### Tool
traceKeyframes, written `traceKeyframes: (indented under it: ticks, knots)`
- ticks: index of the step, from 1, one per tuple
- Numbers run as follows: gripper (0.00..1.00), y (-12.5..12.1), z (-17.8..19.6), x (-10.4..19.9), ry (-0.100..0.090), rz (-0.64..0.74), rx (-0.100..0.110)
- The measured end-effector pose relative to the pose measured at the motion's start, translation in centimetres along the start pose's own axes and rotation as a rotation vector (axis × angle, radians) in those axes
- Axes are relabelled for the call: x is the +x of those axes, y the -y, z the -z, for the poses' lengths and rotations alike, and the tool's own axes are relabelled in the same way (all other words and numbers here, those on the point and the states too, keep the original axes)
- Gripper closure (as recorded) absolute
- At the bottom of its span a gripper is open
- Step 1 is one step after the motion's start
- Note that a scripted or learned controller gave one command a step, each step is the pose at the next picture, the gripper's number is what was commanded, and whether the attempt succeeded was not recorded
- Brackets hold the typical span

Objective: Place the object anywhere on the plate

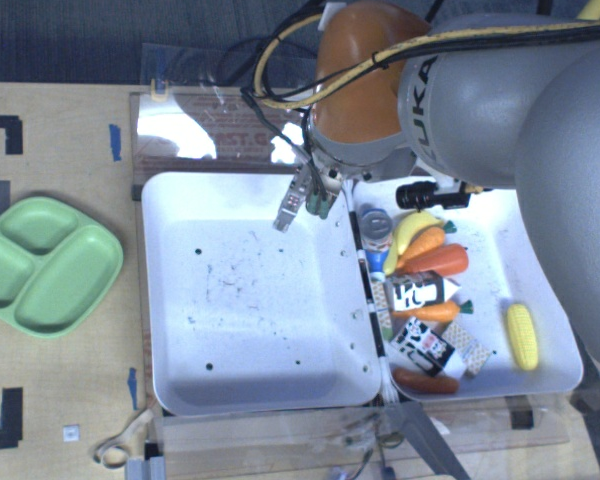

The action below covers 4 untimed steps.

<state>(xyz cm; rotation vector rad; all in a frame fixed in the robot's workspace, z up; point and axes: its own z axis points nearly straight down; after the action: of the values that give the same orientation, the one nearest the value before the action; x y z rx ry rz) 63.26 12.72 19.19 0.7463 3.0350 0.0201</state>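
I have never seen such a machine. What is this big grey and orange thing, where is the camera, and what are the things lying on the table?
The grey and orange thing is a robot arm. The one camera is fixed above the bench and looks down at a slant; the arm reaches in from the right. At its end is a gripper, a small two-finger hand, hanging above the back edge of the left white bin. I see nothing held between its fingers. The right white bin holds toy food: a banana, a carrot, a corn cob, a small can and some printed packages. Left of the bins, on the wooden bench, lies a green divided plate, where one object should be placed.
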Motion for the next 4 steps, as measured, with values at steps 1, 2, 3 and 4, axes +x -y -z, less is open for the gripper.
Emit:
traceKeyframes:
  ticks: [1, 2, 3, 4]
  knots:
    - [1.00, -0.2, 1.1, -0.1, 0.005, 0.001, -0.006]
    - [1.00, -6.4, 14.2, 3.1, -0.008, 0.028, 0.011]
    - [0.00, -6.4, 14.1, 3.1, -0.009, 0.027, 0.013]
    - [0.00, -8.9, 24.4, 4.7, -0.006, -0.260, 0.013]
